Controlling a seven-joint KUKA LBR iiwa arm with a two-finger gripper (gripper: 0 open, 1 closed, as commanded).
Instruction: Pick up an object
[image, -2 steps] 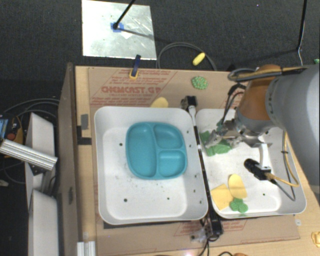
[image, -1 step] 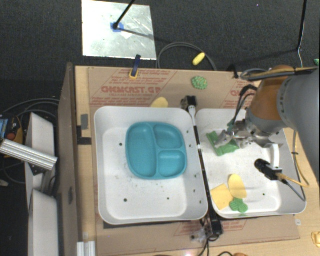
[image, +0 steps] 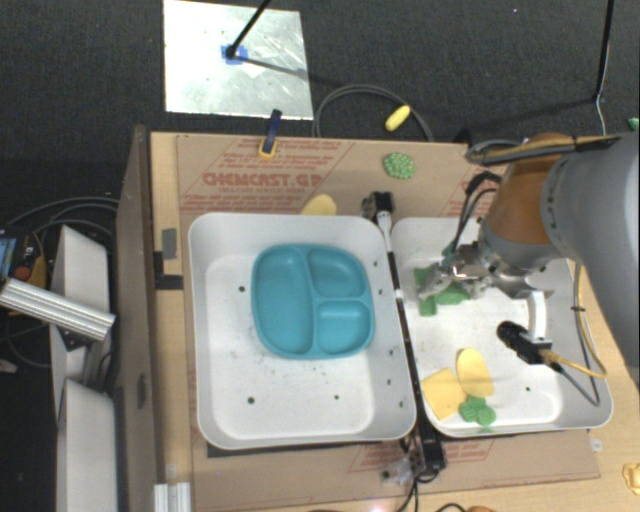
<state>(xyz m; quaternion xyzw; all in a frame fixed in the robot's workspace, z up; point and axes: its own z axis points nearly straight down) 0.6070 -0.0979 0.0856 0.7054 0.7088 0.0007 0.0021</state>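
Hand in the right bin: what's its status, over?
Hand low in right bin, at green pieces. Yellow pieces apart, toward the front. Teal plate in left bin, out of the way.

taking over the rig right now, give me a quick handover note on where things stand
Gripper: low in the right bin, far-left part, right at the green pieces; no hold can be made out.
Things: yellow pieces and a small green piece at that bin's near edge; teal divided plate in the left bin.
Done: nothing visibly lifted.
Left: grasp and raise one object.
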